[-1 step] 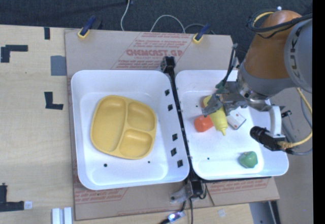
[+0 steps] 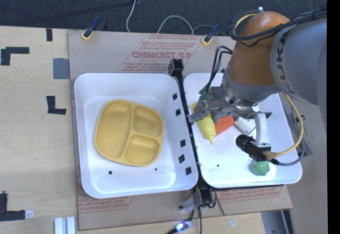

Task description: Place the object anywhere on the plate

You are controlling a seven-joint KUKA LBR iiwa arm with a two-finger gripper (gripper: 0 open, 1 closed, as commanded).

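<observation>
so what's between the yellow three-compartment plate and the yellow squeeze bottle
In the camera view, bare white floor of the left bin, then the black divider where the bins meet, separate the yellow three-compartment plate from the yellow squeeze bottle.

The arm (image 2: 276, 58) is reaching over the right bin (image 2: 287, 174), its jaws sitting low by a yellow bottle-shaped toy (image 2: 207, 128) and an orange piece (image 2: 224, 124). A green lump (image 2: 260, 167) is lying nearer the corner. The yellow plate (image 2: 128, 132) is resting in the left bin (image 2: 87, 89).

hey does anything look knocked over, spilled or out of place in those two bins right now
Nothing stands out. The yellow plate lies flat in the left bin; a yellow bottle, an orange piece and a green object lie loose in the right bin.
</observation>
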